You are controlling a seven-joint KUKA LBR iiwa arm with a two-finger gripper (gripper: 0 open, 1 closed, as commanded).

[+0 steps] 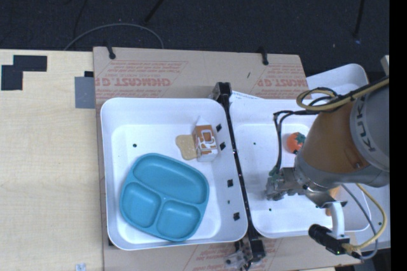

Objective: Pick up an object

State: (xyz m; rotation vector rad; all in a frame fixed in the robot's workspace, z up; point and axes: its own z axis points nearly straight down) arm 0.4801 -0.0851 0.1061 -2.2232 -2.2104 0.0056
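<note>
Nearest, the gripper (pixel 278 187) sits low in the right bin (pixel 267 225), arm body bulking over it from the right. The jaws are a dark blur here; whether they are open or closed can't be told, and nothing is seen between them. Just up and right of the jaws, an orange object (pixel 293 142) peeks out beside the arm's orange band, probably a small toy, mostly hidden. That is the nearest candidate, lying behind the gripper toward the bin's far side. Across the divider, the left bin (pixel 121 117) holds a blue divided plate (pixel 165 196) at front and a small printed box (pixel 205 142) on a tan piece (pixel 186 147) farther back, well apart from the jaws.
</note>
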